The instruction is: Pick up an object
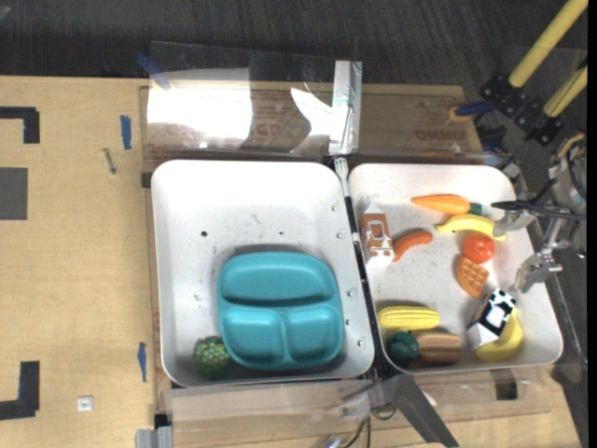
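While fingers' state is unclear, gripper (pixel 539 250) hangs by right bin (pixel 546 357) | tomato (pixel 478 247), waffle (pixel 472 275) near

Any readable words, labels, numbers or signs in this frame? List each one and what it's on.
None can be read.
Cardboard panel behind the bins: faint reddish print, too blurred to read.
Small orange-and-white box in the right bin: markings too small to read.
Black-and-white block near the banana: a pattern, no legible text.

A single fixed camera sits high above the tabletop (pixel 65 250), looking down at a slant from the near side, far enough back to take in both white bins (pixel 252 180) side by side.
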Tool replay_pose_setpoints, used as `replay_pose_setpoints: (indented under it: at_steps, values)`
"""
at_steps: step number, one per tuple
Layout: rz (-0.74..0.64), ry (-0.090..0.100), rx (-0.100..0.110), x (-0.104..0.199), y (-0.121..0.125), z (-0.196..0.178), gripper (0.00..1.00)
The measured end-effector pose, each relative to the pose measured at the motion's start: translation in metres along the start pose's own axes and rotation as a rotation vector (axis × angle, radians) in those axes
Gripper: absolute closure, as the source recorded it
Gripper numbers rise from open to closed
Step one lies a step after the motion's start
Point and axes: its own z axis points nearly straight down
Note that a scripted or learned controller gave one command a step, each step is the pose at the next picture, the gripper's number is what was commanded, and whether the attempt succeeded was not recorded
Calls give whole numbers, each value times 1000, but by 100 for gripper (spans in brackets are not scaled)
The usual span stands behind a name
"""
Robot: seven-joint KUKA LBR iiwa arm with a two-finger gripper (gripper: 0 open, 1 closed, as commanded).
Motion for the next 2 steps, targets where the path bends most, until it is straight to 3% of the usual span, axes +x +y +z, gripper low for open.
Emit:
replay_pose_setpoints:
  at_steps: [1,2]
  values:
    - [85,-16,4,17,-21,133,0]
    - [-51,-17,2,-15,-32,139,0]
